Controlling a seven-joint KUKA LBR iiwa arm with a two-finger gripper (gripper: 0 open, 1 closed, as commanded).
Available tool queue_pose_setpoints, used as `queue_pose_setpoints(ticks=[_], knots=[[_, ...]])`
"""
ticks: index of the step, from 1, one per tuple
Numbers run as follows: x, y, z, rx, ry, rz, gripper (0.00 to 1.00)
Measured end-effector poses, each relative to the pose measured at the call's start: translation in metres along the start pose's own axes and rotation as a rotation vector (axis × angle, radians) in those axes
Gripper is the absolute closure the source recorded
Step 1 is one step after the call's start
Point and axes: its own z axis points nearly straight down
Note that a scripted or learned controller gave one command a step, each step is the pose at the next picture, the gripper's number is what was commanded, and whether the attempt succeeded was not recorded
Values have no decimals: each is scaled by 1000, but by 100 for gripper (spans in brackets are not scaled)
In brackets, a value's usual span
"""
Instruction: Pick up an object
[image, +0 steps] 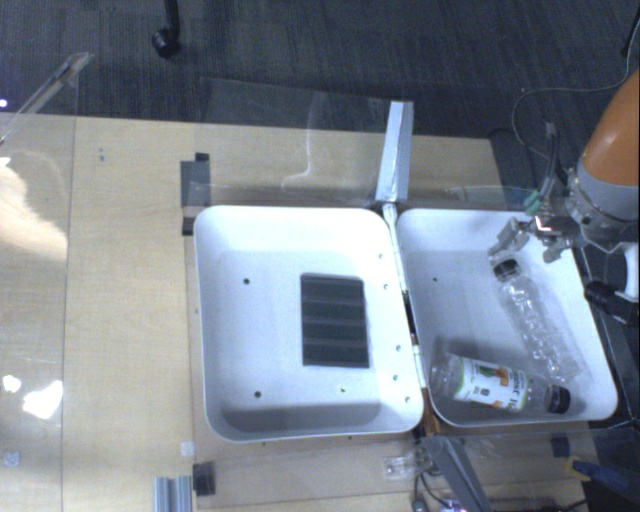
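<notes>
Two candidate objs in the right bin (430, 250) from where I'm watching: a clear plastic bottle (533, 322) lying on its side, dark cap pointing toward the bin's far edge, body running diagonally down toward the near right corner; and a white bottle w/ green-orange label (490, 384) lying flat along the near wall, its dark cap end toward the right, close to the clear bottle's base. The two look near each other at that corner, can't tell if they touch. The gripper (532, 236) sits over the far right part of that bin, just beyond the clear bottle's cap, w/ nothing between its fingers that I can see; the fingers look spread apart, one toward the left, one toward the right. Above it the arm's orange band (612, 150) comes in from the right edge. Left bin (225, 300) holds a dark ribbed rectangular pad (334, 320) lying flat near its middle. Both bins sit side by side on the wooden bench (120, 300), w/ a clear sheet (35, 200) over the left part.
</notes>
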Motion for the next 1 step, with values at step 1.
queue_pose_setpoints(ticks=[1], knots=[[-35,23,-49,-4,-3,-114,0]])
